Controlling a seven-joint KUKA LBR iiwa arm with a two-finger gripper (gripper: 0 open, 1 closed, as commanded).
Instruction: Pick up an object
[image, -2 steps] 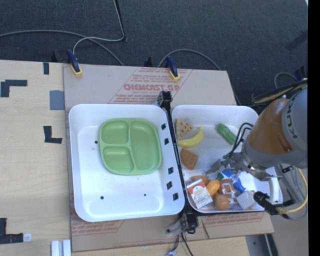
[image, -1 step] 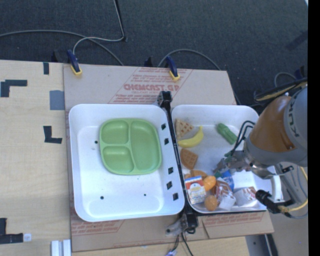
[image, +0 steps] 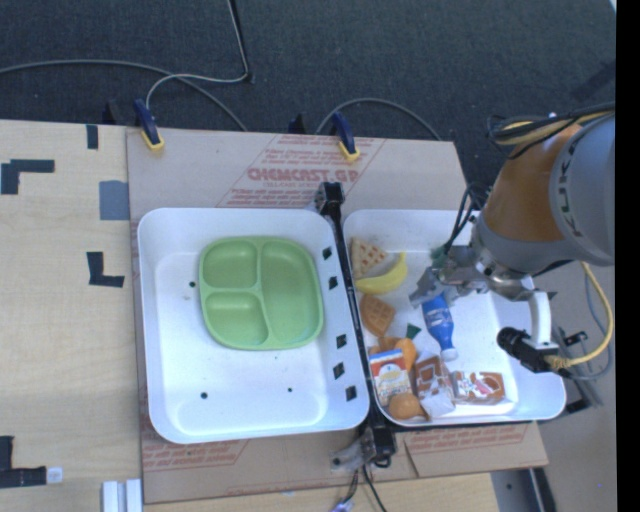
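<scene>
The gripper (image: 440, 292) hangs over the right bin (image: 530, 400), just above the bottle (image: 438, 325); whether it grips anything cannot be told. It should descend straight, centred on the bottle's neck.

The claw (image: 436, 287) hangs just above a blue bottle (image: 439, 326) in the right bin (image: 545, 405).

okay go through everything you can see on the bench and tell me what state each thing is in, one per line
Gripper: low over the right bin, just above the blue bottle.
Blue bottle: lying on its side in the right bin.
Green tray: flat in the left bin, right way up.
Banana: lying against the waffle slice.
Snack packets: piled at the right bin's near end.
Left bin: holds the tray.
</scene>
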